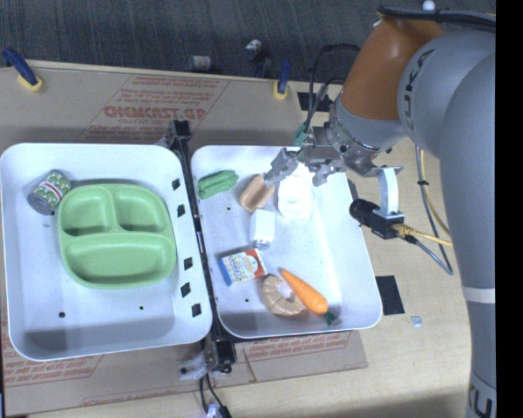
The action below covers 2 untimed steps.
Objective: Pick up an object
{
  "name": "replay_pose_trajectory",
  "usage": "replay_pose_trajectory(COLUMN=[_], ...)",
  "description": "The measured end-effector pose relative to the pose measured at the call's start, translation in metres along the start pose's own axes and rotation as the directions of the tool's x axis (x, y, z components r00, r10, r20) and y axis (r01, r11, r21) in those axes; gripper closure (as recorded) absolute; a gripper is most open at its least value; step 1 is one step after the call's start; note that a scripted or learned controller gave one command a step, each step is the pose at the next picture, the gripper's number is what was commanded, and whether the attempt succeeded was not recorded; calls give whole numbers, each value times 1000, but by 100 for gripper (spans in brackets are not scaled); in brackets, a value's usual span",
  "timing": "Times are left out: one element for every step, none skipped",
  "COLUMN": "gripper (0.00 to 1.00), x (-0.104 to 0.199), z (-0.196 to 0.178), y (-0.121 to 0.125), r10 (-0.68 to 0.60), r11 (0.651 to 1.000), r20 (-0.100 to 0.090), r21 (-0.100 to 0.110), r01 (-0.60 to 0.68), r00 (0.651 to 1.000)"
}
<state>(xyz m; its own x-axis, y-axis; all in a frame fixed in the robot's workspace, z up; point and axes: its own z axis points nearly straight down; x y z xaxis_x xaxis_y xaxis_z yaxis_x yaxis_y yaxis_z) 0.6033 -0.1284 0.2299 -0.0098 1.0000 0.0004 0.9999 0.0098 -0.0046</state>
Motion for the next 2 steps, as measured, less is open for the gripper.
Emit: replay_pose_trajectory(gripper=[100,0], x=[1,1], z=[-10,-10], y=[0,0], r10=[-3,-3], r11=[1000,1000], r20=[-1,-1], r21=[0,0], r01=[3,3], r00=[1000,1000])
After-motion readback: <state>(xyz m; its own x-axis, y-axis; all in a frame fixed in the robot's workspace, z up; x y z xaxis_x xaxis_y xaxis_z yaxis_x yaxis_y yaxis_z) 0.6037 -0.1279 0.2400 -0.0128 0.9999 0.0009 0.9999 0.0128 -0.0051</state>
